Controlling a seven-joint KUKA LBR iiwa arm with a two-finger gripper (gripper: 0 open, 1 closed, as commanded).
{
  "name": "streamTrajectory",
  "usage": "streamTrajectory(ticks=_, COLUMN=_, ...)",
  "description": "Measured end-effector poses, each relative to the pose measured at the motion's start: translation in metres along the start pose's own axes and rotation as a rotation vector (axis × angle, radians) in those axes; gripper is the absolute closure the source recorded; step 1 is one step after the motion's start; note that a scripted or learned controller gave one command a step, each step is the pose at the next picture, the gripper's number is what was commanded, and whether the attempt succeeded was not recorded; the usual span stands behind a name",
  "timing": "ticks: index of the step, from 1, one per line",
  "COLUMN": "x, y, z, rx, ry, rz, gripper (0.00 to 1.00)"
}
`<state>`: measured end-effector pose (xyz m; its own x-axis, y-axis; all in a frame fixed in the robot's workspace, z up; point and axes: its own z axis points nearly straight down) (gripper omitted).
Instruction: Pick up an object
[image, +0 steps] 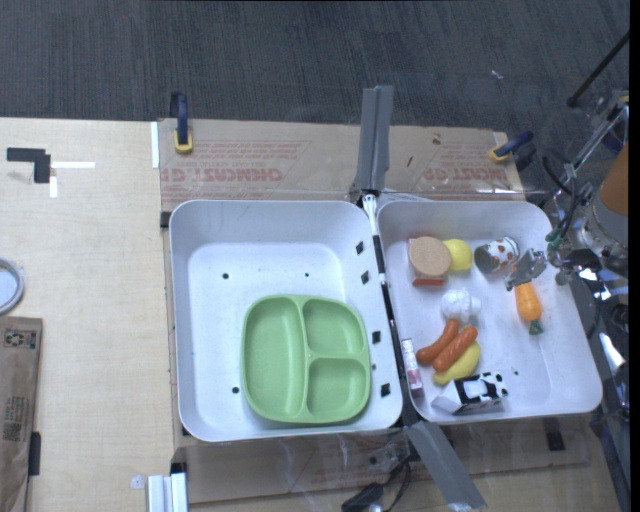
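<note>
Two white bins are seen side by side on the table (90, 220). In the left bin (200, 240) a green plate (305, 358) with three parts is lying flat, near the front.

The toys are kept in the right bin (560, 385). A round toy sandwich (430, 259) is placed near the back, and a yellow ball (458, 255) is touching its right side. A small silver and white thing (494, 256) is seen just to the right of the ball. A little white lump (457, 302) is lying below the sandwich. Two orange sausages (449, 343) are laid side by side below it, and a yellow banana (458, 363) is pressed against them. A black and white toy (477, 391) is set at the front of the bin. An orange carrot (528, 304) is lying alone near the right wall.

The gripper (536, 265) is seen at the right side of the right bin, just above the carrot. It cannot be told how wide it is open. Nothing is seen held in it.
</note>
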<state>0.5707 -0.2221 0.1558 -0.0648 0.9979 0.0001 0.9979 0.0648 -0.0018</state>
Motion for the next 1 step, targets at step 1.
streamTrajectory(ticks=1, x=0.0079, y=0.0281, z=0.0652, rx=0.000, ry=0.012, rz=-0.049, gripper=0.00)
